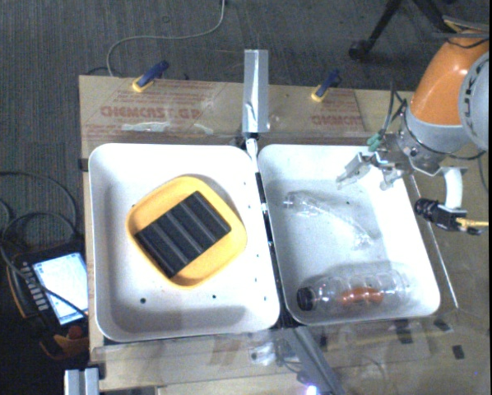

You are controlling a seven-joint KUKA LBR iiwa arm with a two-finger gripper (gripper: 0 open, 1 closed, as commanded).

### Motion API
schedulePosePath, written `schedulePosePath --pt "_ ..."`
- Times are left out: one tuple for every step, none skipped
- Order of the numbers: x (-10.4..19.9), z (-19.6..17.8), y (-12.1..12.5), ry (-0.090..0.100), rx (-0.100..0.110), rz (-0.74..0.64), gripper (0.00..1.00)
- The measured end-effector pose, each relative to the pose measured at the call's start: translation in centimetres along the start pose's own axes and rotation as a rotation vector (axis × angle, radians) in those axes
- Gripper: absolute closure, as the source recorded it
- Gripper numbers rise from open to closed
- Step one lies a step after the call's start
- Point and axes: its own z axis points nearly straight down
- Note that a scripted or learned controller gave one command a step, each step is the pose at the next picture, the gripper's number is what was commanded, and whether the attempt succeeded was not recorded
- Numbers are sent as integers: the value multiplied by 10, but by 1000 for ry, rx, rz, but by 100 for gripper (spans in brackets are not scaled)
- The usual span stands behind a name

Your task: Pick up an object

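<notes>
A yellow tray-like object with a black ribbed insert (187,230) lies in the left bin (106,171). In the right bin (423,257) a clear plastic bottle with a dark cap and orange contents (350,291) lies on its side along the near wall. A clear crumpled plastic piece (328,212) rests in the middle of that bin. My gripper (366,169) hovers over the right bin's far right corner, fingers spread and nothing between them.
A metal divider post (255,97) stands at the back between the bins. Two blue-and-yellow clamps (150,76) (326,84) hold the cardboard backing. The arm's orange band (443,81) is at the right. A tablet (53,282) lies on the floor at left.
</notes>
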Motion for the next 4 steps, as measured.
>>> schedulePosePath --pt "69 19 -132 2 2 -130 0" --pt "27 50 -76 1 0 -68 0" --pt "14 94 21 -5 -9 -42 0" --pt "-48 17 -4 -5 -1 180 0"
